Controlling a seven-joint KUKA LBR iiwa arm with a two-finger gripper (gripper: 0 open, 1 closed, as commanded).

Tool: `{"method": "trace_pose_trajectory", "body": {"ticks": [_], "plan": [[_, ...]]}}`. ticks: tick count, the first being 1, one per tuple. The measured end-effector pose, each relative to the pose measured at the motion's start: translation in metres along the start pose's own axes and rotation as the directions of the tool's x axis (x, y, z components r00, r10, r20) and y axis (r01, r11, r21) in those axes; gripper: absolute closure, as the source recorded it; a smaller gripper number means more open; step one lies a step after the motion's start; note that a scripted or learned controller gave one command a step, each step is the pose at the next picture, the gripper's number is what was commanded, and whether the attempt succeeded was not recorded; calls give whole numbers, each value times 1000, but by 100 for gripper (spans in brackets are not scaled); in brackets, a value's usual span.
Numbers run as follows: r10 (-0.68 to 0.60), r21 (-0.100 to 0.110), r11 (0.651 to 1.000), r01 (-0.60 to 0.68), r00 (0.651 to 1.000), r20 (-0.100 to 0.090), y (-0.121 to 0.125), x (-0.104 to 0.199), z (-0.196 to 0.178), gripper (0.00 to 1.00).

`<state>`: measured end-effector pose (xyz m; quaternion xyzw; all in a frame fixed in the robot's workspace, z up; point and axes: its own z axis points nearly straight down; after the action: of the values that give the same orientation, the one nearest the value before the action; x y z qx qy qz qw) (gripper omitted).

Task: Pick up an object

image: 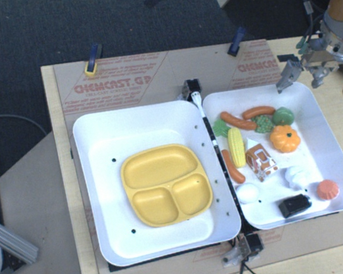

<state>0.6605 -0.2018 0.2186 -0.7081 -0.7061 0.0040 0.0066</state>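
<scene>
Grey two-finger gripper [300,79] poised above the far right corner of the right shallow white bin [331,135], fingers spread apart, nothing between them. Arm reaching in from the upper right. Below, well apart: small orange toy pumpkin [285,138], yellow corn cob [236,147], red sausage [258,112]. Yellow sectioned plastic tray [164,184] in the left white bin [97,150].

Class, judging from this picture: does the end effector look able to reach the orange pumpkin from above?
Probably yes. The end effector hovers at the right bin's far corner, and nothing covers the pumpkin, though broccoli crowds it.
</scene>
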Motion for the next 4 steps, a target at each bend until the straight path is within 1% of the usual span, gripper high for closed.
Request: {"method": "trace_pose_trajectory", "body": {"ticks": [1,2,3,4], "plan": [[-3,-15,1000,3,1000,4,3,0,-9,0],[-4,-8,1000,4,1000,2,3,3,55,0],[-6,-9,1000,6,1000,2,12,5,114,0],[-5,-28,1000,5,1000,5,17,6,126,0]]}}
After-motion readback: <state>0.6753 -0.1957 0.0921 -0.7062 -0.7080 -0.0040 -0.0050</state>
